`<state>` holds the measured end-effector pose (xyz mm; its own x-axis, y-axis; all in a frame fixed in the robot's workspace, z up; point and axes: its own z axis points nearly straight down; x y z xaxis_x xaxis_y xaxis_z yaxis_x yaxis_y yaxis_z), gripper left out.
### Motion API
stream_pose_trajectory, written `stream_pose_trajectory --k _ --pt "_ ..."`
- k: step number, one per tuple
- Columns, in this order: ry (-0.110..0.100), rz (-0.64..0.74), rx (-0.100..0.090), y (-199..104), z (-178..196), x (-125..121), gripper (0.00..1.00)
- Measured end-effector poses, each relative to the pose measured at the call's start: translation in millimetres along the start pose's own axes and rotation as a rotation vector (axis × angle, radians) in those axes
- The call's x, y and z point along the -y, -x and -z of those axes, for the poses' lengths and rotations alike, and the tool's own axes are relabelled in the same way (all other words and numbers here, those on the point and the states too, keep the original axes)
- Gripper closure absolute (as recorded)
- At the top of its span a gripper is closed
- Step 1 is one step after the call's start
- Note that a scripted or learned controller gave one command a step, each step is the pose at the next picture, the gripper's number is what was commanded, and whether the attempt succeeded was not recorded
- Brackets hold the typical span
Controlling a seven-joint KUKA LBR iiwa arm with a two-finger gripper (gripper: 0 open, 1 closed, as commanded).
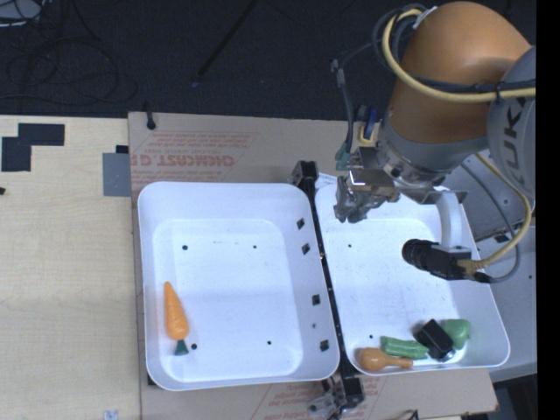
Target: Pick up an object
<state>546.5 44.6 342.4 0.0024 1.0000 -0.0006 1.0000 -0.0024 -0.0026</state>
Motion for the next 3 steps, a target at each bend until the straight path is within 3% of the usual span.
stream_pose_trajectory --k 1,2,3 --pt "0.019 0.004 -0.001 4 188 -7 1.00" --pt "-0.007 -0.009 0.002 111 107 14 1.00" --pt "-0.009 -0.007 0.000 181 30 58 1.00"
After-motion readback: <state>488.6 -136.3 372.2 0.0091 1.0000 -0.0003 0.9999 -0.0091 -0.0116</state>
